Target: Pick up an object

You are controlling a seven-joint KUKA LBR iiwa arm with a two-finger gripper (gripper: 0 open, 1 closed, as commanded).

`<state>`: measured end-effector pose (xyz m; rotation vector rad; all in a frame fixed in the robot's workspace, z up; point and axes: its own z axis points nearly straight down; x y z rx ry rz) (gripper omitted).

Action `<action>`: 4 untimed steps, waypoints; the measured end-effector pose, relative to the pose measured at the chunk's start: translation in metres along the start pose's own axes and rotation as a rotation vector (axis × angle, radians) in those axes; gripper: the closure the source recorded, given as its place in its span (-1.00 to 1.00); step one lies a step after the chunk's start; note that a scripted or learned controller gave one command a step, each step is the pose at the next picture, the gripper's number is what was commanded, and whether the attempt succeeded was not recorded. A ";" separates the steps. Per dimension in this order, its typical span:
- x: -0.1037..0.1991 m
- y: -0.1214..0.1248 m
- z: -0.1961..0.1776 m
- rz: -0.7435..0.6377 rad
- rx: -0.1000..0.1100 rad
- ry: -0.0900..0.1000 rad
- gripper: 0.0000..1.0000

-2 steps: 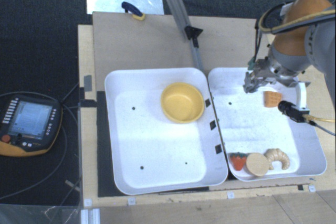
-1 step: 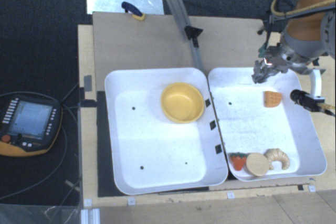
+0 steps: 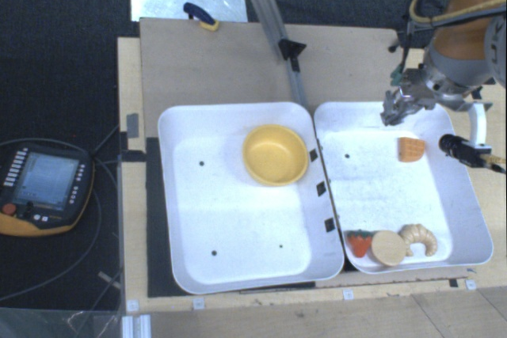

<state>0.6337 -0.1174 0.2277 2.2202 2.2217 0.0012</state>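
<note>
My gripper (image 3: pixel 394 113) hangs over the far edge of the right bin (image 3: pixel 380 186), its tip pointing down and left. An orange block (image 3: pixel 410 149) lies in that bin just below and right of the tip, apart from it. At the bin's near edge sit a red and green strawberry-like toy (image 3: pixel 360 242), a tan disc (image 3: pixel 388 248) and a pale croissant (image 3: pixel 420 238), close together. A yellow bowl (image 3: pixel 275 154) rests upright at the far right of the left bin (image 3: pixel 206 249).
A grey pole (image 3: pixel 265 0) slants across the bench behind the bins, ending in a black clamp (image 3: pixel 291 50). A teach pendant (image 3: pixel 43 186) lies on the floor at left. Black clips (image 3: pixel 321 187) mark the seam between the bins.
</note>
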 end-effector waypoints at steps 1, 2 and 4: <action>0.051 -0.020 0.009 -0.004 0.001 0.001 1.00; 0.103 -0.038 -0.003 -0.004 -0.001 0.001 1.00; 0.211 -0.086 0.011 -0.005 0.002 0.001 1.00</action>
